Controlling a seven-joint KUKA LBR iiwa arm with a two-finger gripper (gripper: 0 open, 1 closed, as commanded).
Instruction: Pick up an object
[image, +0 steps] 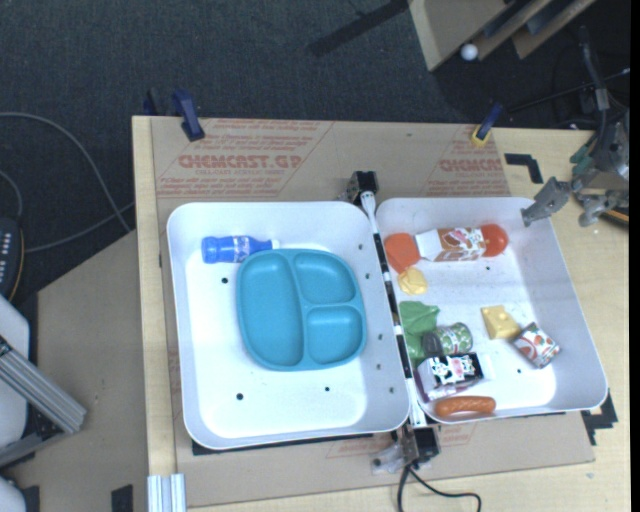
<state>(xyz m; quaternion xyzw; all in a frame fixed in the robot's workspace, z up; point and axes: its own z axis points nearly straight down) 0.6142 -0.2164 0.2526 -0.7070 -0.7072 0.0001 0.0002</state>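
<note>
The right bin (560, 300) holds several small toys: a red and white bottle (462, 242), an orange piece (400, 250), a yellow lump (412, 283), a green leafy piece (418, 320), a small can (455, 338), a yellow wedge (498, 322), a red and white packet (537, 345), a black and white carton (450, 370) and a sausage (465, 406). My gripper (570, 205) hangs over the bin's far right corner, open, with nothing between its fingers. It is well apart from all the toys.
The left bin (200, 330) holds a blue divided plate (300, 305) and a blue bottle (235, 248) lying at its far left. Clamps (187, 113) stand at the bench's far edge. A cable (420, 480) runs off the front.
</note>
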